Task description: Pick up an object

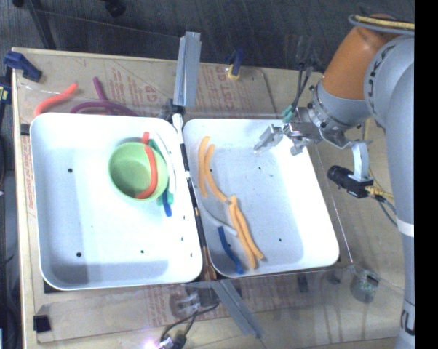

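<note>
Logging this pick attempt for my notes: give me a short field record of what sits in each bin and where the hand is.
left bin: green bowl with a red strip across it
right bin: orange strips along its left side, blue piece near the front
hand: over the right bin's back edge, nothing seen between its fingers
fingers: open

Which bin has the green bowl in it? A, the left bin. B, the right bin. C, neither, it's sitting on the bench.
A: the green bowl sits inside the left bin, while the right bin holds orange strips.
</note>
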Action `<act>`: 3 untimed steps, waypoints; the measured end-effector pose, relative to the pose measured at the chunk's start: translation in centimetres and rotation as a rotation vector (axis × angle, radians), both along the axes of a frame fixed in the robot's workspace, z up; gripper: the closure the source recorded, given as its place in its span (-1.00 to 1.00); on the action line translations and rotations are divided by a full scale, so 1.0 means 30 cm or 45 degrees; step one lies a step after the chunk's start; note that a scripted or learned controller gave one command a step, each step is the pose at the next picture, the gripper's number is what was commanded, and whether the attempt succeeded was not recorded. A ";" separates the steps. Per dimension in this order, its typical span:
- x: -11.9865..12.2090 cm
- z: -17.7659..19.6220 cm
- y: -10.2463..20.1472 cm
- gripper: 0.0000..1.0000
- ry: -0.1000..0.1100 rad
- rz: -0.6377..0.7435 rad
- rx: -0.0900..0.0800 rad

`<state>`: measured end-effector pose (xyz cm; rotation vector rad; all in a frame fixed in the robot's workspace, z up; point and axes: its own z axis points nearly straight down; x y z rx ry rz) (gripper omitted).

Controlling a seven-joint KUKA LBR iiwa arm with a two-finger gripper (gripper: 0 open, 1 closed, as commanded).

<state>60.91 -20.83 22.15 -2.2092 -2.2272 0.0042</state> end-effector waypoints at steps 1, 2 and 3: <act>-0.335 -0.324 0.170 -1.00 0.002 0.306 0.003; -0.317 -0.434 0.233 -1.00 -0.001 0.353 0.001; -0.315 -0.400 0.232 1.00 0.000 0.362 -0.001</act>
